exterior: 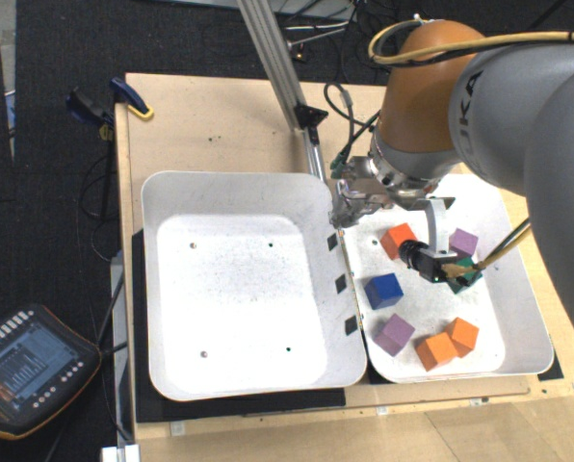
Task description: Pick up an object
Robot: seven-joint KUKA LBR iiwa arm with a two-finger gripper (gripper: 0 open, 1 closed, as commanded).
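The right bin (518,349) holds several small blocks. An orange block (398,240) lies just right of my gripper (348,212), which hangs low at the bin's upper left corner, close to the wall between the bins. Below it sit a blue block (383,290) and a purple block (395,334). Two more orange blocks (436,351) (463,335) lie near the front edge. Another purple block (464,243) and a small green piece (471,276) are further right. The arm's orange band (427,75) and grey body cover the bin's far right corner.
The left bin (171,200) stands beside the right one with black tabs along the shared wall (342,282). A metal pole (277,61) slants down to the bins' top junction. A blue-yellow clamp (123,99) sits on the bench's far left corner.
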